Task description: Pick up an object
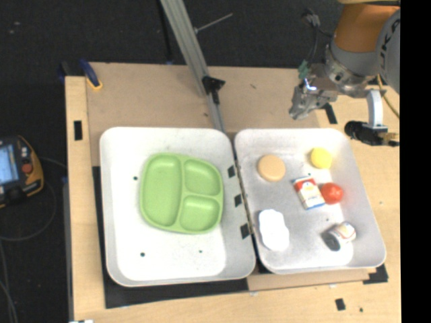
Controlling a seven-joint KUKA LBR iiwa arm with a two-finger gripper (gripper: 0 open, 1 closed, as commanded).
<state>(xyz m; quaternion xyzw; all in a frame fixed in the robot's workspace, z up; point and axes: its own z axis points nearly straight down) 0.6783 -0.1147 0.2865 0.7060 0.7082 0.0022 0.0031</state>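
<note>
The right bin [357,173] holds a tan round disc [272,167], a yellow ball [321,157], a red and white carton [308,192], a red ball [332,193], a white lump [273,229] and a small grey and white object [339,235]. My gripper [304,105] hangs above the bench just beyond the right bin's far edge, apart from all of them. Nothing shows between its fingers.
The left bin [121,247] carries a green divided plate [182,193]. A slanted metal bar [190,46] runs down to the gap between the bins. A handheld device [15,167] lies off the bench at the left.
</note>
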